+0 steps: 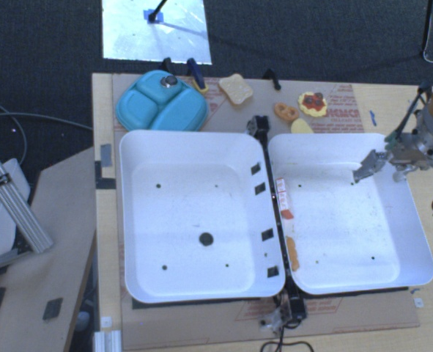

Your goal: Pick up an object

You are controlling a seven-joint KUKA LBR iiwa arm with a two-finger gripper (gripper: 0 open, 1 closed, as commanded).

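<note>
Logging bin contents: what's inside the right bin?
Right bin: a small orange piece and a smaller reddish bit against its left wall. The gripper hangs over the upper right, covering the floor under it.

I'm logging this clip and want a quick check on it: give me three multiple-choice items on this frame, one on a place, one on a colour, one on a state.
1. Where does the gripper hover?
A. over the left bin
B. over the right bin
C. over the blue plate

2. What colour is the divided plate behind the bins?
A. blue
B. red
C. green

3. How does the toast slice lie?
A. inside the left bin
B. between the gripper's fingers
C. on the bench behind the bins

Key: 1 B, it sits above the right bin near the far right corner. 2 A, the plate is light blue. 3 C, it lies on the board behind the left bin, beside the plate.
</note>
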